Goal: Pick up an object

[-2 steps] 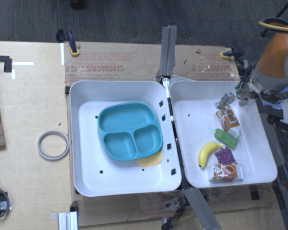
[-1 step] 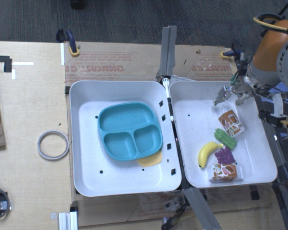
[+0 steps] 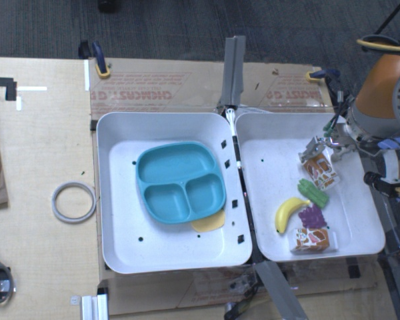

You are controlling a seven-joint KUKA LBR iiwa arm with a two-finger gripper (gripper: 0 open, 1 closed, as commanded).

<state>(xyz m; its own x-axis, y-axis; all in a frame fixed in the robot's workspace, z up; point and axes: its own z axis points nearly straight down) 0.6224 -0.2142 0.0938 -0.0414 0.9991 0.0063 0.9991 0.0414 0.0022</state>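
gripper (image 3: 318,150) over snack packet (image 3: 321,172)

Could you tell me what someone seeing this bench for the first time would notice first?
Probably the blue divided plate in the left bin, with a yellow piece peeking from under its near edge. Next, the cluster in the right bin: a banana, purple grapes, a green item and two snack packets, the gripper hovering at the farther one.

In the right bin (image 3: 360,242), right of frame centre, lie 5 small items: a brown-and-white packet (image 3: 321,172) tilted near the upper right, a green piece (image 3: 313,193) just below it, a yellow banana (image 3: 288,213), purple grapes (image 3: 312,215), and another brown packet (image 3: 312,241) lowest.
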